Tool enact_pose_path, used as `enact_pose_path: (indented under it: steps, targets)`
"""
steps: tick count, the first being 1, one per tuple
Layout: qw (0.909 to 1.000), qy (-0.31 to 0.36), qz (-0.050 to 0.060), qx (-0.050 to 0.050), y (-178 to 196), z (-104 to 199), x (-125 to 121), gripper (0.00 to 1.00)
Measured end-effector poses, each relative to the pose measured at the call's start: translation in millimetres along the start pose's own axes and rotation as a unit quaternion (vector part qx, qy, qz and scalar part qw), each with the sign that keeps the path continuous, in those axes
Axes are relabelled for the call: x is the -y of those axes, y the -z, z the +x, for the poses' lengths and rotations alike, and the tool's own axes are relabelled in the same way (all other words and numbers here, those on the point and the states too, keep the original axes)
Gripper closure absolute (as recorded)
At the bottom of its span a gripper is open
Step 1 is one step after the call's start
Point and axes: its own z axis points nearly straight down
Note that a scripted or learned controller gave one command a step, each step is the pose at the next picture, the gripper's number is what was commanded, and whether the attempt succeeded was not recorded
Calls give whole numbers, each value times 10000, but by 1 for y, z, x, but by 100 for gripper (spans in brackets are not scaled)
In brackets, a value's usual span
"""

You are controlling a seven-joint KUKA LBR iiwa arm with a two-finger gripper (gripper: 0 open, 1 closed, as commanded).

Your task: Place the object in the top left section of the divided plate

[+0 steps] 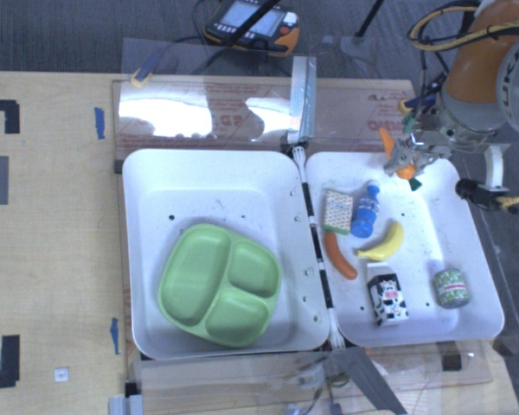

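At one o'clock of the right bin (480, 258), the gripper (406, 161) is pinching a carrot (387, 141). Pick done; transport pending toward the green divided plate (221, 285), nine o'clock, top-left section.

- The divided plate (221, 286) lies in the left bin (156, 180), toward its front edge.
- In the right bin (476, 232), a wafer packet (337, 211) and a bottle (365, 212) lie side by side near the left wall.
- A sausage (340, 256) and a banana (382, 243) lie just in front of them.
- A carton (386, 297) and a can (451, 287) sit near the front edge.
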Motion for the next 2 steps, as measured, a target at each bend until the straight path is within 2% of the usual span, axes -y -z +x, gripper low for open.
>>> enact_pose_path:
  steps: [1,2]
  targets:
    - [9965,835,-14,-2,-70,-25,18,100]
    - [9927,1201,-78,48,-73,-10,23,100]
